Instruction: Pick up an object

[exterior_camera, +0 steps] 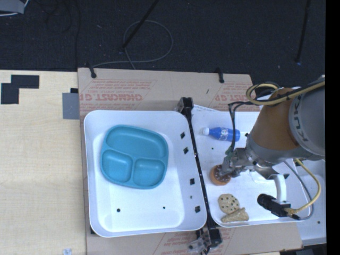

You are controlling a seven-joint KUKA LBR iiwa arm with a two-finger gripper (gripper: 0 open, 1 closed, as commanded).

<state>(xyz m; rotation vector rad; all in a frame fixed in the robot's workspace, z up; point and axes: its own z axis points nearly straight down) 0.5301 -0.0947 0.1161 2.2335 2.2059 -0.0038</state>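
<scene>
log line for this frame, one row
arm: over right bin | claw: down at small round brown object | grasp: unconfirmed | nearby: blue bottle, cookie | left bin: blue divided tray

Your jaws sit over the round object [219, 175] in the right bin [305, 211]; the bottle [222, 134] lies behind them, the cookie [228, 201] in front, the divided tray [134, 156] far left in the left bin [138, 219].
</scene>
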